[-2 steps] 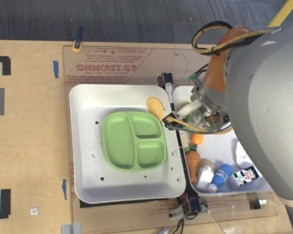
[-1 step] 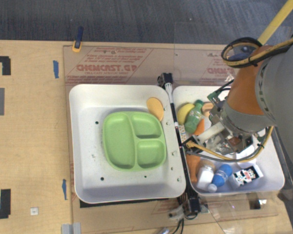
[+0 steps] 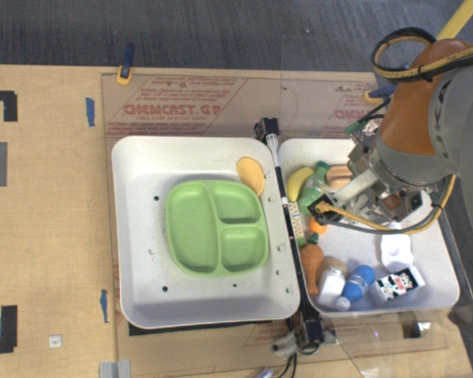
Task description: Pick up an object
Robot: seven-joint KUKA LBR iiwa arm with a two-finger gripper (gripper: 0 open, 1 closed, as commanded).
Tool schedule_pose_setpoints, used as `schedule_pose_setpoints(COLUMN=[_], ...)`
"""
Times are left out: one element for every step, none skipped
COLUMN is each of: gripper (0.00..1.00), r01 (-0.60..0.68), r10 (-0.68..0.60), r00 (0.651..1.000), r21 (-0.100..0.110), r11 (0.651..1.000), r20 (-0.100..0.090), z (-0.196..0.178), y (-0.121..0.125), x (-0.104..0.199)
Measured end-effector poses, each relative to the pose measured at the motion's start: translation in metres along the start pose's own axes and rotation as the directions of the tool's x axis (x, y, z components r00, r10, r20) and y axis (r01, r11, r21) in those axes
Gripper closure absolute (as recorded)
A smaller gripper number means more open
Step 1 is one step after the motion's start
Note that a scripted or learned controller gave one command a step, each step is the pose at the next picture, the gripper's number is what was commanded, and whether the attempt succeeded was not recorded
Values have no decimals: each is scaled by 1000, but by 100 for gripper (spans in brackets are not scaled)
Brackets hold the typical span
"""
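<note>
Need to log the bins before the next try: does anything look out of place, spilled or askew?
Nothing looks spilled or broken. The one stray is the yellow oval object, lying in the left bin against its right wall, by the green plate; the other small things crowd the right bin.

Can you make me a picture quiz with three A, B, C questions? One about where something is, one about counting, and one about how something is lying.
1. Where is the yellow plastic banana?
A. on the dark floor
B. in the right white bin
C. on the brown bench

2. How many sections has the light green plastic plate?
A. two
B. three
C. five

3. How does the plate lie?
A. flat, hollows up
B. upside down
C. standing on edge

Answers:
1 B: the banana lies by that bin's left wall.
2 B: one big section, two smaller.
3 A: its hollows face up in the left white bin.
</note>
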State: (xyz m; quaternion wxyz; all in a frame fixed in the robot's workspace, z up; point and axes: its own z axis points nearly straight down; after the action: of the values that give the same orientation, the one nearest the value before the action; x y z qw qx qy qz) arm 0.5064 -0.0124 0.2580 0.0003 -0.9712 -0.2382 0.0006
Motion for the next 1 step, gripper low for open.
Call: schedule_pose_setpoints(gripper=[100], r01=[-9], r10=[9], r00=[1000], r21=[8], r11=[1000], r20=[7], z=[17], y=[-47], x=[4])
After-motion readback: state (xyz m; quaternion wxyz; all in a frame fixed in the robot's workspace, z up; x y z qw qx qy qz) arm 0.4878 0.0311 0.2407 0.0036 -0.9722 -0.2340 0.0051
